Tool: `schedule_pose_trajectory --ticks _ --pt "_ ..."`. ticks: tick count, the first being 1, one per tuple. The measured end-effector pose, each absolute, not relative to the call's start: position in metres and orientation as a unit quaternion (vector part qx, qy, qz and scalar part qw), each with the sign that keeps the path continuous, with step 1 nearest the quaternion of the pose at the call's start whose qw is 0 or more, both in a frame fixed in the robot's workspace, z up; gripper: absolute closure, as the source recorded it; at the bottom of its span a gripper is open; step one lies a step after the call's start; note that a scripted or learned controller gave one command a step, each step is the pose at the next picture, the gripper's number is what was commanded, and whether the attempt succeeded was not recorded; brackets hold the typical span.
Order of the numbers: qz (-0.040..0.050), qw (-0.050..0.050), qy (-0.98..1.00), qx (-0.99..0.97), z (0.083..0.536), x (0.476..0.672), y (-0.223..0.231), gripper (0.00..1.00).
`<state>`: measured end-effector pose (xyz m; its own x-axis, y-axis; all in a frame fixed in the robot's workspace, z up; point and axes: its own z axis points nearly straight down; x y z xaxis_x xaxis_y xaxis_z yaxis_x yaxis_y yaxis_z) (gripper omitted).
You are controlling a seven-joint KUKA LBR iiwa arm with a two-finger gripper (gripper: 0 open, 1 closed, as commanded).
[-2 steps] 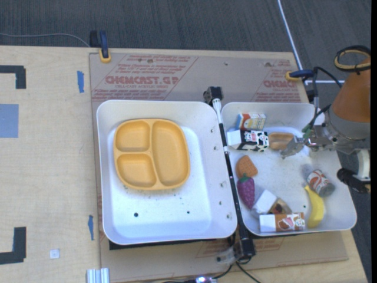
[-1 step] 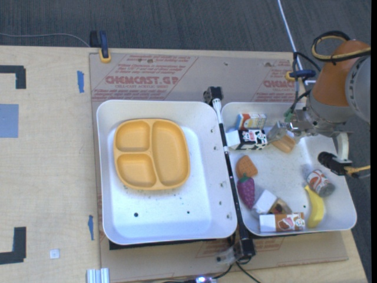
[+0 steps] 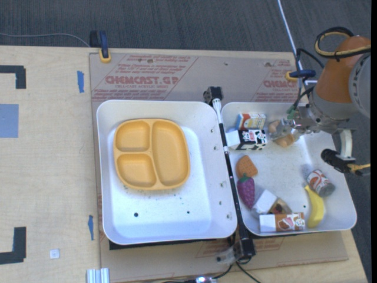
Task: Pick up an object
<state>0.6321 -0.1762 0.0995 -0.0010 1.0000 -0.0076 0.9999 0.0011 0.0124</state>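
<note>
A cardboard-covered bench carries two shallow white bins side by side. The left bin holds a yellow divided plate toward its far left corner. The right bin holds the clutter: a small carton and a black-and-white cow-print carton by the far left corner, an orange piece and a purple toy fruit along the left edge, a banana and a small can near the right edge, and a flat packet at the near edge. The gripper hangs at the far edge over a tan lump; whether it grips anything cannot be told.
</note>
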Motion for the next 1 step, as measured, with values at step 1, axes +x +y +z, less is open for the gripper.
schedule_pose_trajectory --ticks 1 --pt "0.0007 0.000 0.708 0.707 0.1959 0.6484 -0.0851 1.00"
